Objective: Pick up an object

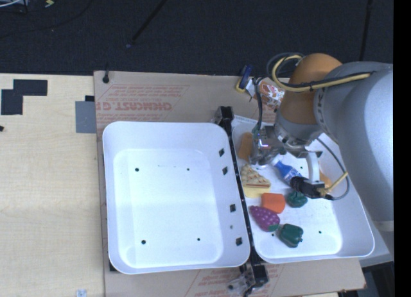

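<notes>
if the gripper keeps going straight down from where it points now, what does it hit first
Most likely the tan toy near the right bin's left wall, or the bin floor just beside it. The gripper hangs right over that spot, though depth is hard to judge from this slanted view.

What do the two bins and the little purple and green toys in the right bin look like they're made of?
Bins: probably smooth white plastic, with a soft sheen and moulded rounded rims. Purple toy and green toy: likely plastic or rubber play food, solid in colour with faint highlights; too small to tell which.
</notes>
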You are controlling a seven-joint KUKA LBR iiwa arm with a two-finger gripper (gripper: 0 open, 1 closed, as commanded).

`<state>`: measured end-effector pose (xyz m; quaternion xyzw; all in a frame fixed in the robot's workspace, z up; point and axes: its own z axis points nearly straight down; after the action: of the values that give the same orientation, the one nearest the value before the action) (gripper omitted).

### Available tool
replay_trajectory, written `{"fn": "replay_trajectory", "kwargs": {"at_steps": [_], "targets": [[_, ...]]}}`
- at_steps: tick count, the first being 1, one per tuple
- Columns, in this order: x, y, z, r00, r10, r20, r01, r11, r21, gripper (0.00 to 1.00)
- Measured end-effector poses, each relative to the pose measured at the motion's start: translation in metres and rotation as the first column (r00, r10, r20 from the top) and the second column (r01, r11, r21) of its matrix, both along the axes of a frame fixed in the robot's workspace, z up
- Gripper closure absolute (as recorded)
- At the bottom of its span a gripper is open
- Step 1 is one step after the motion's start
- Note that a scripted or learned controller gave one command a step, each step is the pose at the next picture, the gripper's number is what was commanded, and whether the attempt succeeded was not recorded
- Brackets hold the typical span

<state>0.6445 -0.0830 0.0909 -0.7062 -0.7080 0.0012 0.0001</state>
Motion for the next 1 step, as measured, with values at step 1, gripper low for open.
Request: {"fn": "replay_trajectory", "kwargs": {"at_steps": [1], "targets": [[0.0000,0.0001,0.0000,1.000,0.001,0.000,-0.001,1.000,0.000,1.00]]}}
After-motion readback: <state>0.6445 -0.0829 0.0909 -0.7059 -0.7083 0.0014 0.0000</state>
